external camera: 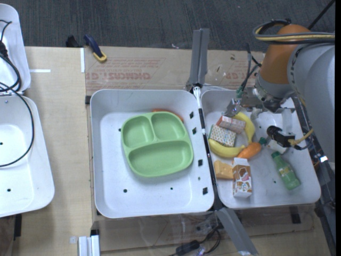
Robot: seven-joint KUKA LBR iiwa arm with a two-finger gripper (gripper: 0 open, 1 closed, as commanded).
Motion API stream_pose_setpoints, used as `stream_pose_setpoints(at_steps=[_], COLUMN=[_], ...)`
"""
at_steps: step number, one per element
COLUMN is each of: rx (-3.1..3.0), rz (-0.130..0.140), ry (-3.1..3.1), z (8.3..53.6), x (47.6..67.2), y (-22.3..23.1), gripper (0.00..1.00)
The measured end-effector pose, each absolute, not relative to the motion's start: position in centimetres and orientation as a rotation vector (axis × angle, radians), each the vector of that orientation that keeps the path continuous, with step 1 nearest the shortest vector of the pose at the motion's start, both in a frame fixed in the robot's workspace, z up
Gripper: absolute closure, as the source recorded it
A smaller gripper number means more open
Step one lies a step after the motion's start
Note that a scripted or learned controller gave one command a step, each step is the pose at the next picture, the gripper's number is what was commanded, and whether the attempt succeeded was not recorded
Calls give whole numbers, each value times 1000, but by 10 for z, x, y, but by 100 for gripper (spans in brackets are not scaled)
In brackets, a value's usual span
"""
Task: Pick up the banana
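The yellow banana [228,150] lies curved in the right bin [306,193], in its left half. Two small boxes [226,130] rest across its middle, so only its two ends and outer curve show. My gripper [236,105] hangs over the bin's back left part, just above the banana's upper end [246,120]. Nothing can be seen held in it. The grey arm with its orange band [279,60] reaches in from the right.
In the right bin, around the banana, are an orange carrot [250,150], a green bottle [285,173], a juice carton [242,179] and an orange wedge [223,169]. The left bin [106,196] holds a green divided plate [157,143].
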State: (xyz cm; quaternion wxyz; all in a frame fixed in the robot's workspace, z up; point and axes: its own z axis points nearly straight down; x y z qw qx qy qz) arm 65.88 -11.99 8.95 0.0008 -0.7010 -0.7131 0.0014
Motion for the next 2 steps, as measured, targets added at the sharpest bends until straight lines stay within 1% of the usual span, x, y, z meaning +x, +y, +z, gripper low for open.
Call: stream_pose_setpoints(at_steps=[1, 2], rx=[-2199, -2487], rz=[9, 18], ry=[-2241, -1936], z=[97, 192], x=[659, 659], y=[-121, -58], gripper=[100, 100])
